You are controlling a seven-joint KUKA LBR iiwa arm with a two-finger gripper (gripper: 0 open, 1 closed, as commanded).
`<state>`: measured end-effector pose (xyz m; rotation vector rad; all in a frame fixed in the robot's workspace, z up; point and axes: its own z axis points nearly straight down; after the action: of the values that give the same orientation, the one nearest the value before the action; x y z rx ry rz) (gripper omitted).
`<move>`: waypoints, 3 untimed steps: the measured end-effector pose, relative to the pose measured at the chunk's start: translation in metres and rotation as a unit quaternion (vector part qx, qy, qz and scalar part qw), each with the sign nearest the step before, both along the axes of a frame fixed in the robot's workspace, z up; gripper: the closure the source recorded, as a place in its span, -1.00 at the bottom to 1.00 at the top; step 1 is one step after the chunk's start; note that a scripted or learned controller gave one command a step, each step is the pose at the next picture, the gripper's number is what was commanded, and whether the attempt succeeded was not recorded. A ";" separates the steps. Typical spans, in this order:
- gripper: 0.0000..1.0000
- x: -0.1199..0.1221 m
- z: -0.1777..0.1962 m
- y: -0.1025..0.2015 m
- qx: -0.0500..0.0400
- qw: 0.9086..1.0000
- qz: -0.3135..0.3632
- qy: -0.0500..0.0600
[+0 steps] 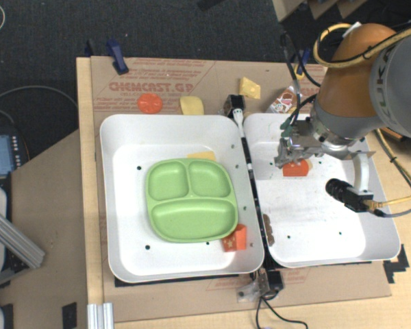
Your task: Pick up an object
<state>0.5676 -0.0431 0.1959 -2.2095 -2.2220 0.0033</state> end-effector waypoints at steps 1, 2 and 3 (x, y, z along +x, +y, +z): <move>1.00 -0.012 0.021 -0.030 -0.003 1.000 -0.004 -0.005; 1.00 -0.047 0.019 0.030 0.000 1.000 0.000 -0.001; 1.00 -0.017 0.037 -0.060 -0.005 1.000 -0.006 -0.007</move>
<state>0.5506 -0.1027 0.2331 -2.2354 -2.2192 -0.0006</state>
